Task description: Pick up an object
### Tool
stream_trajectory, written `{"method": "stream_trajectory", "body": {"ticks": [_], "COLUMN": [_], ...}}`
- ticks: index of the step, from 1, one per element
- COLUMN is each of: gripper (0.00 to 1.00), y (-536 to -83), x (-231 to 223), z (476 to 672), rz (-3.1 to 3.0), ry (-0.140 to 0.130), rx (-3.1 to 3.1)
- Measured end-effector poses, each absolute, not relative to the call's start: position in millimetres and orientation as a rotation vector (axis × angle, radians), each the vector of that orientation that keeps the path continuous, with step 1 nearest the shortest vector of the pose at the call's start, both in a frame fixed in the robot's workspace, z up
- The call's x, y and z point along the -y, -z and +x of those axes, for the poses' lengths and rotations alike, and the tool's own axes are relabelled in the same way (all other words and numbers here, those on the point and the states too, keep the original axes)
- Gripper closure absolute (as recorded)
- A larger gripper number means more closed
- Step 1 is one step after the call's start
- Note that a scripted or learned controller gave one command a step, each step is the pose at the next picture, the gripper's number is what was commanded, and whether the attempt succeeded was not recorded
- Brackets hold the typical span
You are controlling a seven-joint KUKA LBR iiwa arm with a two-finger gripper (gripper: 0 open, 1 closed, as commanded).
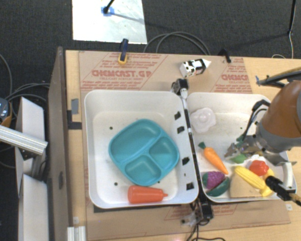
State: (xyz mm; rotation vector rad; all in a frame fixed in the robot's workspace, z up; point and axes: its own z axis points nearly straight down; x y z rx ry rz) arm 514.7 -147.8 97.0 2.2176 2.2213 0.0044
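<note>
Closest target looks like the small green thing [238, 158] in the right bin [226, 107], tucked right under the gripper [239, 149]. Can't tell if it's gripped or if the jaws are apart or together, too blurry there. Just beside it sit a red piece [259, 167], a yellow corn [252, 179] and an orange carrot [213, 158], so I'd drop straight down and close slowly to avoid nudging neighbors. Left bin [98, 134] has 1 teal tray [143, 151] and an orange block [145, 194].

Divided plate [143, 151] in left bin [100, 134], toy bottle [146, 194] before it (near front wall), carrot [213, 158] in right bin [226, 103]
</note>
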Motion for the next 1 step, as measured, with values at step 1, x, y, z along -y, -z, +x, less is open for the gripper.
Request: {"method": "stream_trajectory", "body": {"ticks": [1], "gripper": [1.00], "y": [-189.0], "x": [29.4], "z": [534.1], "rz": [2.200], "ry": [-0.019], "rx": [-2.238]}}
